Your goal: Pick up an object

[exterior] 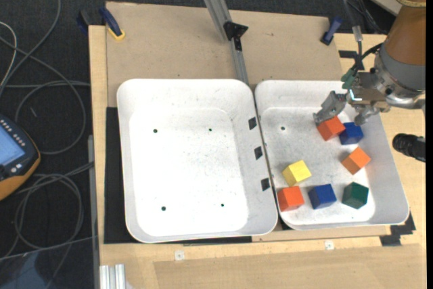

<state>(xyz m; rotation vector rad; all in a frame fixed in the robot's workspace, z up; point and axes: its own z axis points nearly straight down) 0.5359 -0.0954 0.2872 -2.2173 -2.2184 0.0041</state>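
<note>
Over the right bin: gripper hovering by a red cube

Across your bench [169, 30] you see two white bins side by side. Your left bin [135, 105] sits beside the right bin [385, 213], which carries seven cubes. Your arm [409, 44] reaches in from the right, and its gripper [345, 110] hangs over that bin's far half with fingers spread apart, nothing between them. Just below sits a red cube [330, 127], touching a blue cube [351, 134]. Nearer you lie an orange cube [356, 160], a yellow cube [296, 172], a second red cube [291, 197], a second blue cube [322, 195] and a green cube [355, 195].
</note>
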